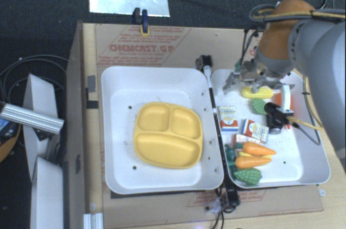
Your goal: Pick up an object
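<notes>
I have the gripper (250,80) low over the far end of the right bin (316,168), and I cannot tell from this slanted view if it is open or closed; nothing is seen held in it. The nearest thing for picking is a yellow toy (257,93), maybe a banana or a corn piece, lying just beside the gripper on the side toward the camera and a little to the right in the view. Its long side runs almost across the bin, left to right. I judge that the next move depends on this: the toy is not directly under the gripper but slightly off it, so a straight descent could miss or only touch its edge. Further toward the camera lie small cartons (227,117), two carrots (254,155) and a green piece (247,176), well apart from the gripper. The left bin (116,114) holds a yellow divided tray (167,135).
</notes>
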